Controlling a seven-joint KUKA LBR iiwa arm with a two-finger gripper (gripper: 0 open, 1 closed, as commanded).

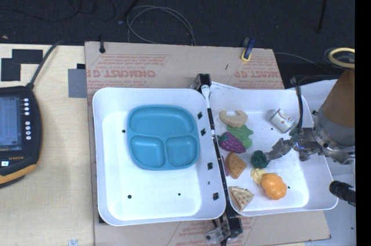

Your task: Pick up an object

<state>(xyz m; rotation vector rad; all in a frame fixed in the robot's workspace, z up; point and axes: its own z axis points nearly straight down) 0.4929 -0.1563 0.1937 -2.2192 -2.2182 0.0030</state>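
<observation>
Camera view: my gripper [282, 148] is low in the right bin [316, 195], reaching in from the right edge. I can't tell the claw state from here, the tips are too small and dark. Nearest thing is the green piece [259, 158], just beside the tips, down-left of them. The orange [273, 186] lies further below. The grapes [232, 143] are left, near the divider. I'd judge a short down-left shift lines up on green.

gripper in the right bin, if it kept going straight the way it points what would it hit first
Likely the dark green toy: the gripper points leftward and slightly down the view at it, close by. Its height above the bin is unclear, so it might pass over.
</observation>
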